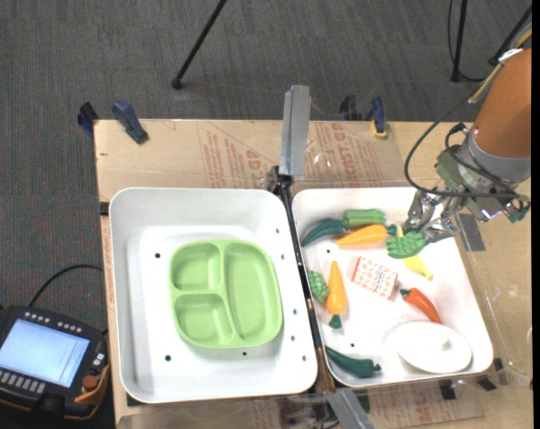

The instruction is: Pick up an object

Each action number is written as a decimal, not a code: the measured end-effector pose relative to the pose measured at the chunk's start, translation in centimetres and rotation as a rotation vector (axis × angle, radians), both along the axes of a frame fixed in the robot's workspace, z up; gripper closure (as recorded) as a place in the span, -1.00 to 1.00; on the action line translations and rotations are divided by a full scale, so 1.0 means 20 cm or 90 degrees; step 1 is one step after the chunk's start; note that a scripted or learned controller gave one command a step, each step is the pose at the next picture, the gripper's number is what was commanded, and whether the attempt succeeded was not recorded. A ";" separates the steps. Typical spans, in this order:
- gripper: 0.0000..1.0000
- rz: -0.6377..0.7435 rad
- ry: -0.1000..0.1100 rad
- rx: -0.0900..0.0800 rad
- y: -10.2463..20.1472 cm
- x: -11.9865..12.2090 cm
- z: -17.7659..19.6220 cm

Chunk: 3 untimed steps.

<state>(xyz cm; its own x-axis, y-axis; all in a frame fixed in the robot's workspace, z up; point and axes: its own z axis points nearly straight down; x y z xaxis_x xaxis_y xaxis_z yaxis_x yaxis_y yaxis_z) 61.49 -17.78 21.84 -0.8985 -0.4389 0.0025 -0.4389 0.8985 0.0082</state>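
— Where the gripper point(424, 224) hangs over the right bin point(478, 311), what sits under it?

— A small green leafy toy point(404, 244), touching the finger ends at the bin's upper right. It looks pinched between them, though the spot is small and partly covered by the wrist.

— What is hard to make out?

— A yellow piece point(419, 267) just below the green toy; only its tip shows, so I cannot name it. The arm point(507, 105) is cut off at the right edge.

— Count the rest in that bin.

— Two orange carrots point(363, 236) point(336, 290), one upper and one middle. One red pepper point(421, 303). One green cucumber point(365, 217) above the upper carrot, one dark green pod point(322, 231) at its left, another dark green piece point(352, 362) at the bottom. One small green knobbly thing point(317, 284) beside the middle carrot. One red-and-white carton point(375, 277) in the centre. One white lid point(428, 347), lower right.

— And the left bin point(131, 231)?

— One green divided plate point(225, 293), three compartments.

— Outside the bins?

— One handheld screen point(42, 354), lower left, cropped by the frame.
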 end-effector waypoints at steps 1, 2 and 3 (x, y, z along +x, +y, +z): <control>1.00 0.117 -0.011 -0.003 -0.05 0.12 -0.49; 1.00 0.028 -0.014 -0.004 0.17 0.15 -0.02; 1.00 -0.071 0.002 -0.001 0.04 0.14 -0.62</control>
<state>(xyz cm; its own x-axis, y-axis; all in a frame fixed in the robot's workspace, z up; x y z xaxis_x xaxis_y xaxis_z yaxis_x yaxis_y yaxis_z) 64.22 -16.97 9.35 -0.9416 -0.3367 0.0064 -0.3367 0.9416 0.0081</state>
